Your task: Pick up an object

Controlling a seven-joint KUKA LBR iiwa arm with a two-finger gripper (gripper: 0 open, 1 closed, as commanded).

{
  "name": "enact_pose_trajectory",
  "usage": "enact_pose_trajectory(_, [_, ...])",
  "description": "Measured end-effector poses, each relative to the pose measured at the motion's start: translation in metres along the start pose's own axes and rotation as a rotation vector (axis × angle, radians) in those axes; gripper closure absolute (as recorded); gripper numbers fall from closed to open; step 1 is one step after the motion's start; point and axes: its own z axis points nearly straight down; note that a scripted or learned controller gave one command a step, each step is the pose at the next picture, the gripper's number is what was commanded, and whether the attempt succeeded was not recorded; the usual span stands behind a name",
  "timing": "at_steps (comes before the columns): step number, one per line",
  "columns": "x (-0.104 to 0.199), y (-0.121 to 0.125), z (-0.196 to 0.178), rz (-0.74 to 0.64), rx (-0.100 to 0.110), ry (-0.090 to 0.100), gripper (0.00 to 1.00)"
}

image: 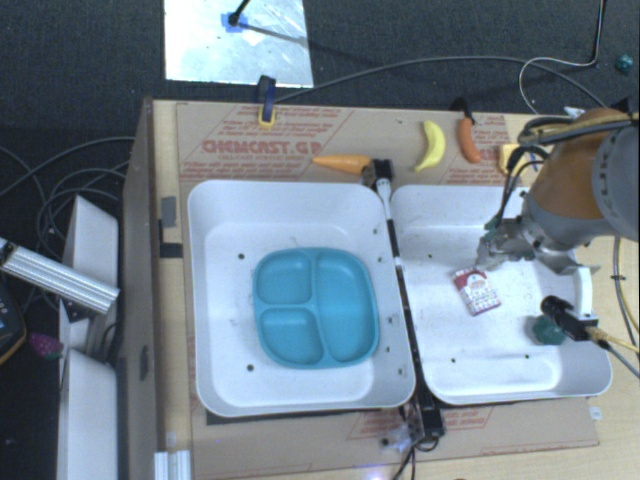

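- Red-white packet (477,292) lies flat mid right bin (500,363).
- Gripper (495,246) just beyond its far side; how far open, can't tell.
- Blue divided plate (315,304) in left bin (225,298).

Bright even overhead light, slightly soft focus

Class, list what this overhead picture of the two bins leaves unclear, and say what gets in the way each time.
1. Camera view: the claw is blurred under the arm; whether it touches the red-and-white packet cannot be told.
2. Camera view: the packet's print is too small to read.
3. Camera view: the teal object in the right bin is partly covered by robot hardware; its shape is unclear.
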Motion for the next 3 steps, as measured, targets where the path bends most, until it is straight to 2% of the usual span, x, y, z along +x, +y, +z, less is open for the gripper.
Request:
enact_pose_trajectory(1, [0.027,-0.028,0.009,0.005,-0.009,-0.007,1.00])
enact_pose_trajectory(2, [0.029,-0.031,0.012,0.005,0.003,-0.001,0.00])
enact_pose_trajectory(3, [0.038,0.033,0.019,0.001,0.021,0.007,0.00])
